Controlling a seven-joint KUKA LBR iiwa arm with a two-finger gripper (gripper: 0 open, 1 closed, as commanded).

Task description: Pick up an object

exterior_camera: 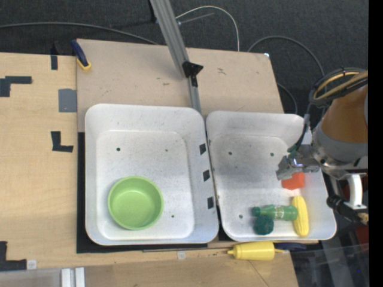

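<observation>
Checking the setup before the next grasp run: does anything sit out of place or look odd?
One thing: a yellow object lies on the bench outside the right bin, just past its near rim. The green bowl sits upright in the left bin; nothing looks spilled or damaged.

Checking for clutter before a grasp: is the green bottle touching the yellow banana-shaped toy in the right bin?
Touching. The camera view shows the green bottle's right end butting against the yellow banana-shaped toy, no gap visible.
</observation>
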